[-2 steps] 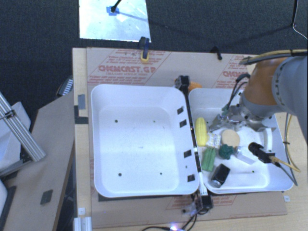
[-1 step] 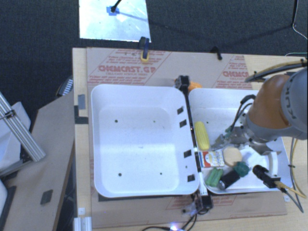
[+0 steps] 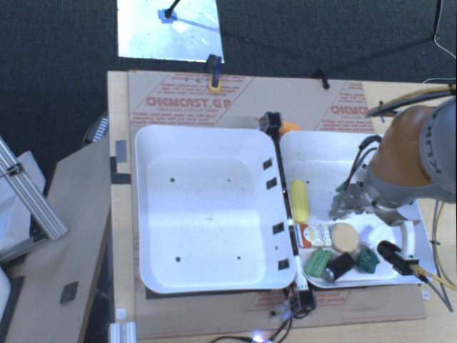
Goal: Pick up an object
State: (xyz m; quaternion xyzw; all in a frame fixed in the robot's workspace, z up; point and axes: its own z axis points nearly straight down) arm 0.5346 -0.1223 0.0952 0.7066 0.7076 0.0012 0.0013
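Camera view — gripper [image 3: 345,204] hovers just above-right of corn cob [image 3: 299,200].

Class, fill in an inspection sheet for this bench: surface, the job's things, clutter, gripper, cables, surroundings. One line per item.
Surface: two white bins side by side, left bin and right bin, on a printed board.
Job's things: in the right bin, yellow corn cob, tan round piece, green cylinder, black item, dark green piece, red and white packet.
Clutter: orange item behind the bins.
Gripper: gripper low over the right bin, nothing seen held.
Cables: black cable at upper right.
Surroundings: dark carpet, shiny square panel.
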